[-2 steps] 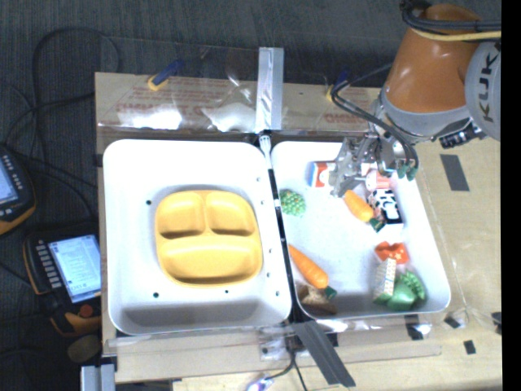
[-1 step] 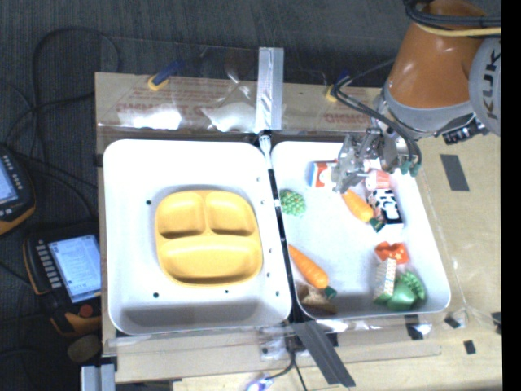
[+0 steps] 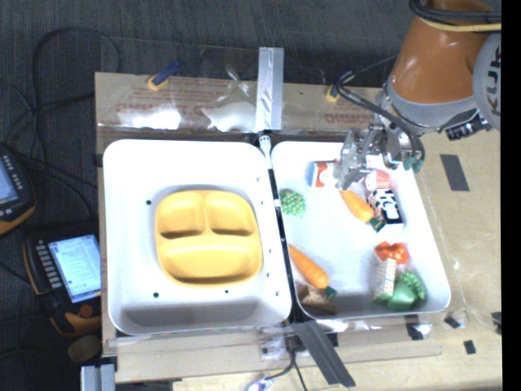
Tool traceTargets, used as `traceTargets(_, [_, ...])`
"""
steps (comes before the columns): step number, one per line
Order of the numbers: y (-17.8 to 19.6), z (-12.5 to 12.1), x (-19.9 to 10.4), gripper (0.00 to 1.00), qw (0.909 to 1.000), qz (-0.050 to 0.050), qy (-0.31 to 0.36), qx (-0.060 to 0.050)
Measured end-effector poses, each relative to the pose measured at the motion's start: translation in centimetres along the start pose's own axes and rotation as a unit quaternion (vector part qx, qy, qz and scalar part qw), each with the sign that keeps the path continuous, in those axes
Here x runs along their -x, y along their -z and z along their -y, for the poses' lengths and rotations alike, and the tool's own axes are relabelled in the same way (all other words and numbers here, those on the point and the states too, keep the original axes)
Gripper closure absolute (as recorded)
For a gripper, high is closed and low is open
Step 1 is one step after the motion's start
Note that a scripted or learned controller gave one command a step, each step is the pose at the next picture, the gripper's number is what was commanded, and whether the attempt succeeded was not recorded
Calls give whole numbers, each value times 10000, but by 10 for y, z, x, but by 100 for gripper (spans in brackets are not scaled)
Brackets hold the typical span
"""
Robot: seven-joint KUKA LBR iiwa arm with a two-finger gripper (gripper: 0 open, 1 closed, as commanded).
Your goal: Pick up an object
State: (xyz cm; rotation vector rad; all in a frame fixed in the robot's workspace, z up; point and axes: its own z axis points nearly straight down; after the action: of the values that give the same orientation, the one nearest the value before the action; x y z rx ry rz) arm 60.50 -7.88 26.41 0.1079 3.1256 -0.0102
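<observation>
My gripper [image 3: 352, 174] hangs over the far part of the right bin [image 3: 423, 243], just above a small orange carrot-like piece [image 3: 356, 205] and beside a red and white item [image 3: 323, 173]. A black, white and red packet [image 3: 384, 200] lies just right of it. Further objects in this bin: a green studded ball [image 3: 292, 203], a long carrot [image 3: 309, 269], a brown piece [image 3: 313, 296], a red and white piece [image 3: 388, 261] and a green vegetable [image 3: 404, 290]. Nothing shows between the fingers.
The left bin [image 3: 130, 300] holds a yellow divided tray [image 3: 209, 235]. A divider wall [image 3: 274, 218] separates the two bins. Clear plastic sheeting [image 3: 212, 104] and a metal bracket [image 3: 270, 88] lie behind the bins. Handheld devices [image 3: 65, 267] sit off the bench at left.
</observation>
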Motion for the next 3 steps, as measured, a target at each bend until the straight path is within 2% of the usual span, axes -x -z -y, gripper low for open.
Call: traceTargets(3, [29, 1, 4, 100, 10000, 53, -8, -25])
